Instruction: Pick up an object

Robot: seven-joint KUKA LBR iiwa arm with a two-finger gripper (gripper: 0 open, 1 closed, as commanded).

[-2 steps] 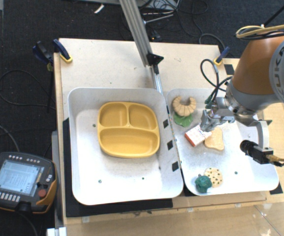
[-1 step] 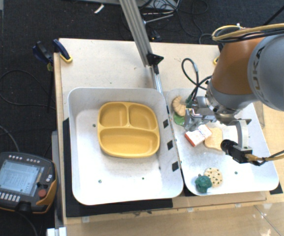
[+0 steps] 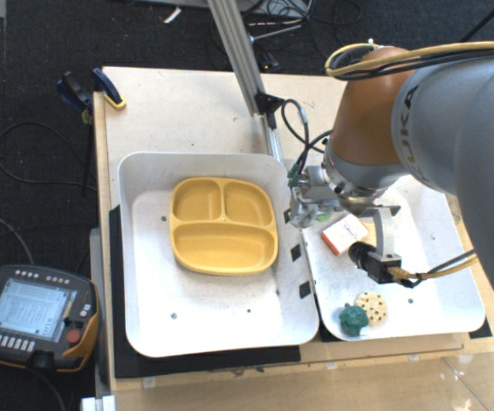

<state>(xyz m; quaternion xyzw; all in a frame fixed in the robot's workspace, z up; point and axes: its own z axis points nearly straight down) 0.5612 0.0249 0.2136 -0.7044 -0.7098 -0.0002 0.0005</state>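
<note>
A yellow divided plate (image 3: pixel 223 225) lies in the left bin (image 3: pixel 144 315). In the right bin (image 3: pixel 452 306) a small white and orange box (image 3: pixel 344 234) sits close under the arm's wrist. Near that bin's front edge are a green lump (image 3: pixel 353 318) and, touching it, a speckled round cookie-like piece (image 3: pixel 371 306). My gripper (image 3: pixel 305 205) hangs low at the left edge of the right bin, just left of the box, by the wall between the bins. The bulky grey and orange arm hides most of the bin's back half.
A slanted metal pole (image 3: pixel 245 67) rises behind the bins. A teach pendant (image 3: pixel 32 315) lies on the floor at the left. A blue and yellow clamp (image 3: pixel 92 88) sits on the bench's back left corner. A black cable plug (image 3: pixel 377 264) dangles beside the box.
</note>
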